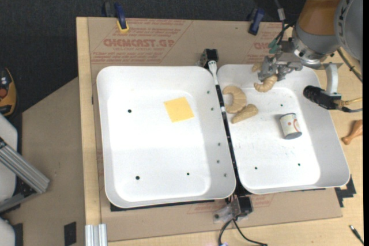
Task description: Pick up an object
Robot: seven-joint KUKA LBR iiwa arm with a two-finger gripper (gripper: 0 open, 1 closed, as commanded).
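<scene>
My gripper [270, 79] hangs over the far part of the right bin [300, 178]. A small tan curved piece [265, 86] sits between its fingertips, and the fingers are shut on it. A tan crescent-shaped piece [233, 98] lies in the same bin by the left wall, with a tan lump [244, 114] just in front of it. A short grey can [289, 125] with a red mark lies on its side near the bin's middle right. A flat yellow square [178, 109] lies in the left bin [115, 141].
The two bins meet along a black hinge strip [222, 124] in the middle. Blue clamps [120, 15] hold the board at the back. A small tan object [351, 135] lies outside the right bin at the right edge.
</scene>
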